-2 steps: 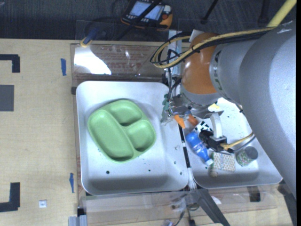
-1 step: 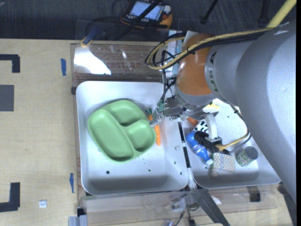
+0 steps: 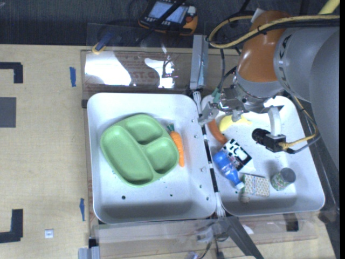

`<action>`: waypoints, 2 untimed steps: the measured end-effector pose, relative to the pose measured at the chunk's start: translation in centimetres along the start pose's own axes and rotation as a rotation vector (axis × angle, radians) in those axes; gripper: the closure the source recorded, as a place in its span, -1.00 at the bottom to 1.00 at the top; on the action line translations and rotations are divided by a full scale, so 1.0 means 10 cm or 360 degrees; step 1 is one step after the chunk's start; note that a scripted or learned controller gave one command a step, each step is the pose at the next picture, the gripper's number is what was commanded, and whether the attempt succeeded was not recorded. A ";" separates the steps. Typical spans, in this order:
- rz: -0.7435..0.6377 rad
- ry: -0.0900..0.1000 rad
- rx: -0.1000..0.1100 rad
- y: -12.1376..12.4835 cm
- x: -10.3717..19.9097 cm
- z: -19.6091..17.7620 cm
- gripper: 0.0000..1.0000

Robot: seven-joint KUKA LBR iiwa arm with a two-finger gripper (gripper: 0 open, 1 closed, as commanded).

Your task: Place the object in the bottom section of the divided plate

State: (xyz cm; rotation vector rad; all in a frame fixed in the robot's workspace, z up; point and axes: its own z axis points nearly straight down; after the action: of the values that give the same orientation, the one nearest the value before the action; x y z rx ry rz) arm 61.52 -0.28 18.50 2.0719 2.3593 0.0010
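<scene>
Camera view, looking down at a slant on the tabletop (image 3: pixel 38 144): two white bins sit side by side. In the left bin (image 3: pixel 108 198) lies the green divided plate (image 3: pixel 139 149), three sections, all bare. Just beside its right edge, touching or nearly so, a toy carrot (image 3: pixel 178 146) lies on the bin floor, orange body with a bit of green top pointing up the frame.

Over in the right bin (image 3: pixel 307 193), the arm (image 3: pixel 280 47) comes in from the right, its orange band bulking over the bin's upper part and covering whatever is beneath. The hand (image 3: pixel 218 109) hangs at the bin's upper left corner, close to the divider; whether it is open or closed cannot be told, the metal parts blur together there. Just below it peeks an orange item (image 3: pixel 217 130) and a yellow one (image 3: pixel 237 121), both partly covered and hard to name. Further down: a blue bottle (image 3: pixel 226 167), a black and white block (image 3: pixel 237 151), a speckled pad (image 3: pixel 255 186), a small round can (image 3: pixel 282 178)
</scene>
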 end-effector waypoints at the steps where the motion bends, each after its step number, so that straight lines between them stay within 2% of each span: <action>1: -0.0009 0.0002 0.0005 -0.26 -0.05 0.00 -1.00; 2: -0.0012 0.0000 0.0001 -0.25 -0.05 -0.10 1.00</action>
State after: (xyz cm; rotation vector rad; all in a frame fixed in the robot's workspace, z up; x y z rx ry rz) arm 59.12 -1.07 19.47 2.0636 2.3675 -0.0001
